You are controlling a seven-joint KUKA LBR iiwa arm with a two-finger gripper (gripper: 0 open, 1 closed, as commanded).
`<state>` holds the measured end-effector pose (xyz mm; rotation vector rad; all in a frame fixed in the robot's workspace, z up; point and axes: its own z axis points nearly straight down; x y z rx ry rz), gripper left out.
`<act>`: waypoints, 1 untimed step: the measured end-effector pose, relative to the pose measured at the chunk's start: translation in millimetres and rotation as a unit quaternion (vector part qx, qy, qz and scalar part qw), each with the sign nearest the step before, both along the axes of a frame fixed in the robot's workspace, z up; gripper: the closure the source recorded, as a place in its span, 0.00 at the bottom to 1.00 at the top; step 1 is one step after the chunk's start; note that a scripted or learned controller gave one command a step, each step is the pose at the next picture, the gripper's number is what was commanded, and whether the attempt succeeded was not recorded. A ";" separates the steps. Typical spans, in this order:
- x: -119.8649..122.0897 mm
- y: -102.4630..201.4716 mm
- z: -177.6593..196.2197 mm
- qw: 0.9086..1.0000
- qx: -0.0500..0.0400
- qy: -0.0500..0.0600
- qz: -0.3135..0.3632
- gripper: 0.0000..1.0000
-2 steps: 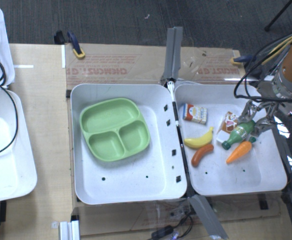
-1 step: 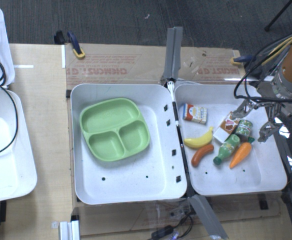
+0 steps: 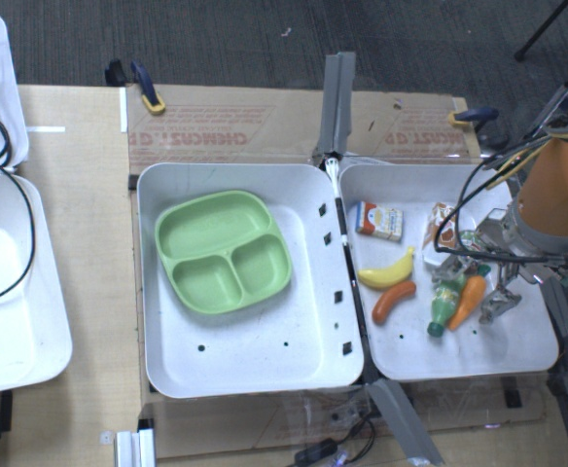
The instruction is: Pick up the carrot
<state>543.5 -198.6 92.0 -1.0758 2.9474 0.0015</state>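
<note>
The carrot (image 3: 470, 300) is a small orange piece lying at a slant on the floor of the right bin (image 3: 517, 353), near its right side. A green bottle (image 3: 443, 311) lies right against its left side. My gripper (image 3: 479, 288) is low over the carrot, under the arm's orange band (image 3: 556, 188). It stands open, with one grey finger (image 3: 503, 305) to the carrot's right and the other to its upper left. The carrot rests in the bin between them. Cables and the wrist hide the carrot's upper end.
In the right bin also lie a red sausage (image 3: 393, 302), a banana (image 3: 386, 272), a small carton (image 3: 379, 221) and a white packet (image 3: 443, 224). The left bin (image 3: 167, 358) holds a green divided plate (image 3: 224, 251). A grey divider post (image 3: 337, 105) stands between the bins.
</note>
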 end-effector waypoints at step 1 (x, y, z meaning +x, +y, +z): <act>2.8 2.4 12.0 1.000 0.002 -0.003 -0.001 1.00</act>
